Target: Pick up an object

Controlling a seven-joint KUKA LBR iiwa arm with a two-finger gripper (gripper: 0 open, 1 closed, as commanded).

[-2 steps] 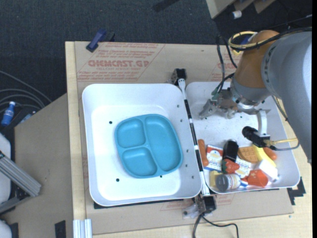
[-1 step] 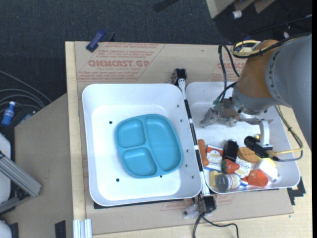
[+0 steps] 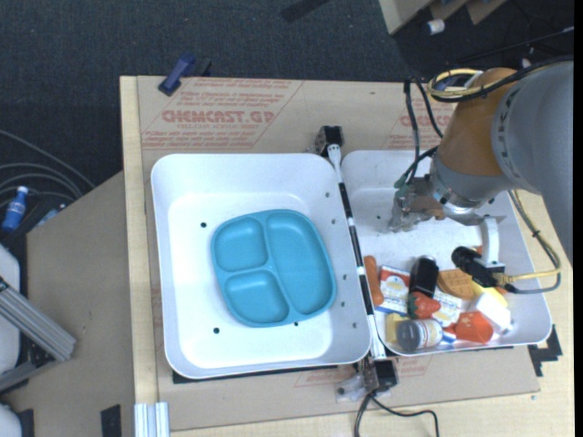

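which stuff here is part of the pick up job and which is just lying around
Job: hand over the right bin; the pile of small objects at that bin's near end.

Lying about: blue divided plate in the left bin; blue clip on the bench; cables.

Blue three-compartment tray (image 3: 271, 267) lying flat in left white bin (image 3: 182, 189). Printed brown cardboard sheet (image 3: 228, 107) beneath, covering desk (image 3: 82, 217). Small blue item (image 3: 177, 76) at sheet's far-left corner. Dark carpet (image 3: 137, 16) beyond.
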